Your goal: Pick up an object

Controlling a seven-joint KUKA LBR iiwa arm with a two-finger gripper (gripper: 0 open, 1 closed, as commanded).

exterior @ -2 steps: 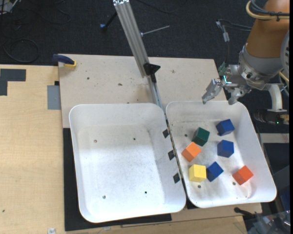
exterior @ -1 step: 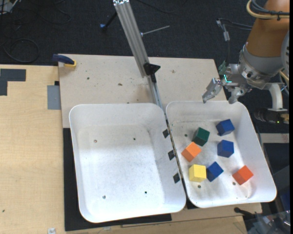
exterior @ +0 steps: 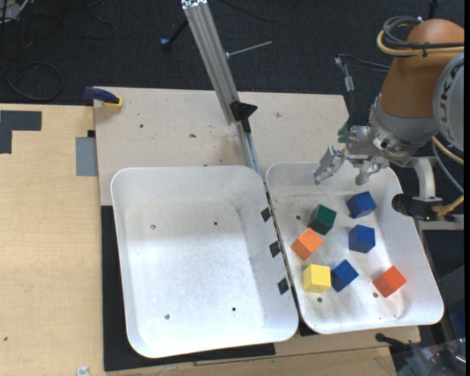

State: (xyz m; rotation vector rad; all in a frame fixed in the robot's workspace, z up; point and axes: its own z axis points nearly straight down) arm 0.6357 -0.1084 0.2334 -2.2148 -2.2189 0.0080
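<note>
The light is soft and even, and it seems to come from above. The two white bins are the brightest things. The left bin point(exterior: 188, 265) looks almost glowing in the middle, with a little grey shade along its walls. The right bin point(exterior: 415, 288) has small, soft shadows under the blocks, like under the yellow block point(exterior: 316, 276). The orange part of the arm point(exterior: 423, 61) has a pale shine on top. The floor at the top point(exterior: 102, 30) is very dark, and the cables there are hard to see. The picture is a bit fuzzy and grainy. The gripper point(exterior: 347, 171) looks slightly blurry.
</note>
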